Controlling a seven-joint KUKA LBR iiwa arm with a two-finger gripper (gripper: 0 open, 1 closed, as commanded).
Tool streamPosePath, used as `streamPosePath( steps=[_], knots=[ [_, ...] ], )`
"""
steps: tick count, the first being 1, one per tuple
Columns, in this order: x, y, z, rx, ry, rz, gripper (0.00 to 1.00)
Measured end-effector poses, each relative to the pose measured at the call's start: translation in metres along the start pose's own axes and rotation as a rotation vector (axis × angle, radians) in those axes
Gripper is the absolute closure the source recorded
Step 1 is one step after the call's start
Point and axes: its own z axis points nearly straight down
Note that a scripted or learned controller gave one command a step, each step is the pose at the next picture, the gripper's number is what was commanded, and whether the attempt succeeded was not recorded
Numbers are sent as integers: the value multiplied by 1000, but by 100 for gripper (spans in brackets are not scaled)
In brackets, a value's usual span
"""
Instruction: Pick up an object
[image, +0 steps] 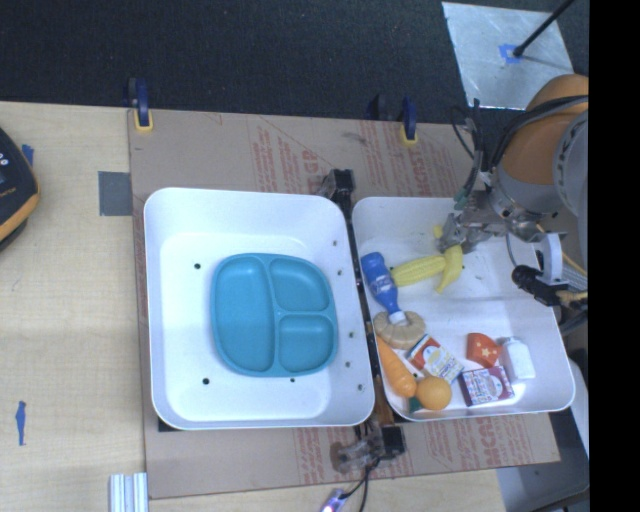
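The right bin (560, 395) holds a yellow banana (428, 268), a blue bottle with a white cap (383, 286), a tan round piece (399, 330), an orange carrot (396, 368), an orange ball (434, 393), a red-and-white packet (435, 356), a red piece (482, 348) and a dark red box (487, 385). My gripper (458, 235) hangs over the back of this bin, right above the banana's upper end. Nothing shows between its fingers.
The left bin (170, 300) carries a blue divided plate (273, 313). Clamps (141, 104) hold the cardboard sheet at the bench's back edge. A black and yellow device (12, 190) lies at the far left. The grey arm with its orange band (545, 130) fills the upper right.
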Motion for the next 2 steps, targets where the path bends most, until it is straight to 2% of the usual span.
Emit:
streamPosePath(
  steps=[1, 2],
  knots=[
    [62, -17, -110, -7, 1, 2, 100],
    [134, -49, -135, -3, 1, 2, 100]
  ],
)
